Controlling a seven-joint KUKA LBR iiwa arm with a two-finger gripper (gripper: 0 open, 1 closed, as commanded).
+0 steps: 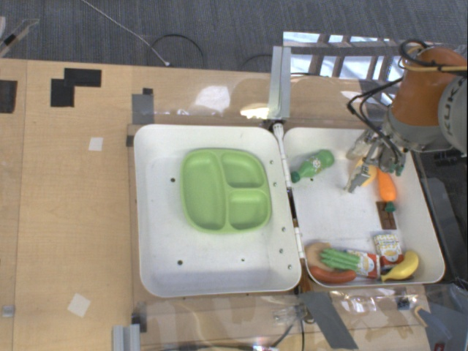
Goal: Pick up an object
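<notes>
Left bin [157, 196]: green tray [224, 190]. Right bin [329, 218]: bottle [313, 165], then my pincer [362, 172], spread and holding nothing. Carrot [386, 186] lies just right of it, long axis running away from me, my nearest pick.

The wooden bench [66, 218] bears two white bins [157, 269].

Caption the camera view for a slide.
Grey arm's gripper poised in right white bin beside orange carrot; green divided plate in left bin.
</notes>
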